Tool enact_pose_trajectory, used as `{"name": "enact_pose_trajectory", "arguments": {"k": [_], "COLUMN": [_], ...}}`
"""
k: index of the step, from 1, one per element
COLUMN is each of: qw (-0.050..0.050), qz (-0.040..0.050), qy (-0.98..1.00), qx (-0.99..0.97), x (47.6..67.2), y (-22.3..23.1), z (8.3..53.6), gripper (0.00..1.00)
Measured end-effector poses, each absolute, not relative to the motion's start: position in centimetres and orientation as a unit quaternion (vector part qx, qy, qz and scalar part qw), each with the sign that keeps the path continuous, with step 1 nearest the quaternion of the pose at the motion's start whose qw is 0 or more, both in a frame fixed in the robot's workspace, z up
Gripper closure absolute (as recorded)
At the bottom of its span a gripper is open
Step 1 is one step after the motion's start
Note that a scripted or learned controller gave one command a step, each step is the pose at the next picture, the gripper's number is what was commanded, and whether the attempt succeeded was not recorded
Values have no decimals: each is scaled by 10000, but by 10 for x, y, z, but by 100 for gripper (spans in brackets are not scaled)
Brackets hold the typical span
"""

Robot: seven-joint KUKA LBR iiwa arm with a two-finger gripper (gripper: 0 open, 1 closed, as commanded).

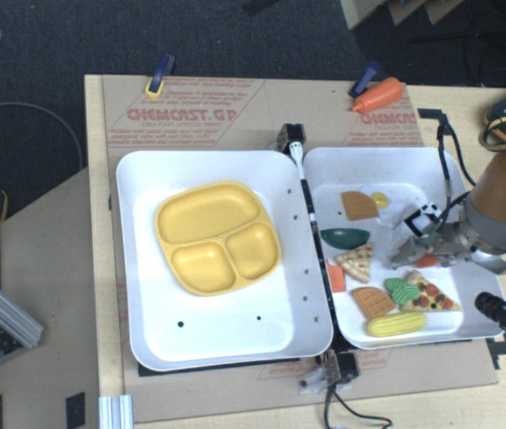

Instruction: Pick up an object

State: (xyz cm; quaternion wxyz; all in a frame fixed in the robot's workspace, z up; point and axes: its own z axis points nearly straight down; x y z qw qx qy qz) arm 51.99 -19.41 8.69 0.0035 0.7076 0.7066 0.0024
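Gripper point(418, 250) low inside the right bin point(387, 161), toward that bin's right wall, arm point(503, 199) reaching in over the right rim. Finger state: cannot tell, the tool is a grey blur against the white floor. Nothing visibly held.

Just beside the tool tip: a small red-orange piece point(427, 261), partly hidden, and the pizza slice point(434, 293) with the green leafy piece point(402, 290) just below it toward the bin's near edge. These look like the likeliest candidates for the pick.

Further out in the same bin: corn cob point(396, 324) along the near edge, waffle-brown toast piece point(374, 302) beside it, smaller pizza wedge point(356, 263) and dark green pod point(345, 237) toward the left wall, brown slice point(358, 206) with a yellow bit point(379, 200) toward the far edge. An orange strip point(337, 278) sits by the divider between bins.

Left bin point(146, 329) carries a yellow divided plate point(217, 237). A toy carrot point(378, 95) lies on the bench's far edge, outside both bins.

Judgement for the step: items near the tool are crowded and flat. Best to centre on one piece, descend square to the floor, close fully before lifting, and lift straight up so neighbours are not dragged. The bin's right wall is close; keep clear of it.
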Motion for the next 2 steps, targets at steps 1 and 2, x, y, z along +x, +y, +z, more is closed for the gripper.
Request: {"name": "enact_pose_trajectory", "arguments": {"k": [1,2], "qw": [13,35], "qz": [4,14], "qy": [7068,7074], "qx": [7074,7068], "x": [517,525], "y": [-194,-198], "z": [95,156], "gripper": [100,100]}}
